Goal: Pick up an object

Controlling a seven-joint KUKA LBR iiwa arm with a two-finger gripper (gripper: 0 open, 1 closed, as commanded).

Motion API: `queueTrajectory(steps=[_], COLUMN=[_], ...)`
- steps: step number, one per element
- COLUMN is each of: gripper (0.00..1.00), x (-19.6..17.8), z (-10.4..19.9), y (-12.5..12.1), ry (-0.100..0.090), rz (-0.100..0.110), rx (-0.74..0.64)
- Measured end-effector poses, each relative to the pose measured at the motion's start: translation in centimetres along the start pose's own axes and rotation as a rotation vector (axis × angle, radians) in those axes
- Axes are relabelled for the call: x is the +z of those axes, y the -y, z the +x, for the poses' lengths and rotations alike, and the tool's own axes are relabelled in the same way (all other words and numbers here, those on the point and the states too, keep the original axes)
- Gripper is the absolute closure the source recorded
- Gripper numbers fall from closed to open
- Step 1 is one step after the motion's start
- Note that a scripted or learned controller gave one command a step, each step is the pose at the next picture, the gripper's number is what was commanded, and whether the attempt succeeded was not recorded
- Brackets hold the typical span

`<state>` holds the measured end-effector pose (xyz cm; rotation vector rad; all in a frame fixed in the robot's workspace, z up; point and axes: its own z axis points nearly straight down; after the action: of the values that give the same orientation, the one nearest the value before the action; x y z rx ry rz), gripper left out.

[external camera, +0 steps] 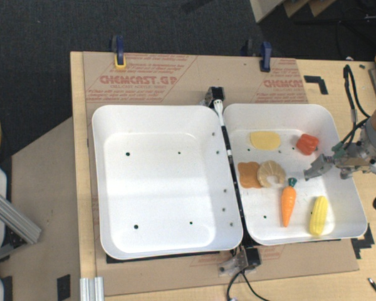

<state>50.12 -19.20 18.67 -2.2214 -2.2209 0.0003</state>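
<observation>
From my seat I see the left bin (156, 180) first, a shallow white tray with a few dark dots on its floor. It touches the right bin (338, 130) along a shared edge, where a black strip (227, 162) runs between them. Both bins sit on a brown board (175, 74) held by two blue clamps (118, 44) at its far edge.

Everything loose lies in the right bin. Nearest the divider is a brown slice of bread (248, 174), and a pale round bun (272, 173) touches its right side. Behind those, towards the far wall, lies a flat yellow oval (264, 140). In front of the bun a carrot (288, 204) points towards the near rim, green top away from me. Right of it, an ear of corn (318, 215) lies close to the near rim. A red pepper (307, 144) sits near the far right corner.

The gripper (313, 172) comes in from the right, low over the bin, between the pepper and the corn, its tip just right of the bun. I see nothing held in it, and I cannot tell how wide its fingers stand.
</observation>
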Motion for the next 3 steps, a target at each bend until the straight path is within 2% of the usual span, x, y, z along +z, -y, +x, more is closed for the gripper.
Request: queueTrajectory(steps=[1, 2, 3], gripper=[0.00, 0.00, 0.00], x=[10.8, 10.2, 10.3], z=[2.2, -3.0, -2.6], y=[2.4, -2.7, -8.9], ry=[-0.004, -0.011, -0.009], rz=[0.007, 0.007, 0.001], rx=[0.001, -0.002, -0.006])
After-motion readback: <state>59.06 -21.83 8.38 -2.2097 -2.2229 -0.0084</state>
